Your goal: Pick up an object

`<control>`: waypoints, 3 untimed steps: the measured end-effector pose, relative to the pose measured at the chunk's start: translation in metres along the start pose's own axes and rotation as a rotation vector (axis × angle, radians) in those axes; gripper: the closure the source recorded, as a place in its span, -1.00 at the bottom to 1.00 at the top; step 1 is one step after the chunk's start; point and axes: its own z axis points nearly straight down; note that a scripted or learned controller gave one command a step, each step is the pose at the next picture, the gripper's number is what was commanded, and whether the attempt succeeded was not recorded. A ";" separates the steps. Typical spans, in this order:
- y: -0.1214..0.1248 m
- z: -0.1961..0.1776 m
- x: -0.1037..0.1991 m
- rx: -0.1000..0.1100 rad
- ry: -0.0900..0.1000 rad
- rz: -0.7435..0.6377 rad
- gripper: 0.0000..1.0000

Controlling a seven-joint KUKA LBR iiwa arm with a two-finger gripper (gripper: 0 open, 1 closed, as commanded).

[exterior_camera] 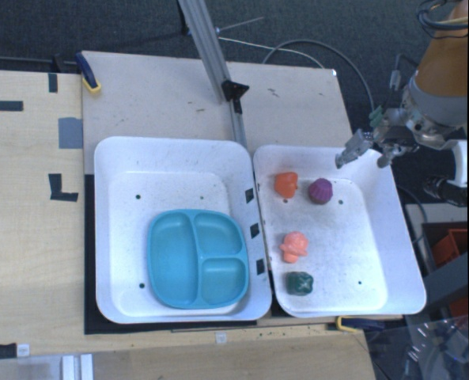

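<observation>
Four small objects lie in the right bin [392, 236]: an orange one [286, 184] and a purple one [320, 190] near the far side, a pink one [294, 246] in the middle, and a dark green one [300, 283] near the front. My gripper [366, 157] hangs over the bin's far right corner, up and to the right of the purple object. It is open, with nothing between its two fingers.
The left bin [115, 212] holds a blue divided plate [197, 258]. A grey metal pole [210, 46] slants down to the bins' shared far edge. Cables run along the bench behind the right bin.
</observation>
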 end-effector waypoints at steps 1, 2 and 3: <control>0.000 0.000 0.000 0.000 0.000 0.000 -1.00; 0.002 0.044 0.003 0.005 -0.001 0.000 -1.00; -0.006 0.106 0.005 0.007 0.000 0.000 -1.00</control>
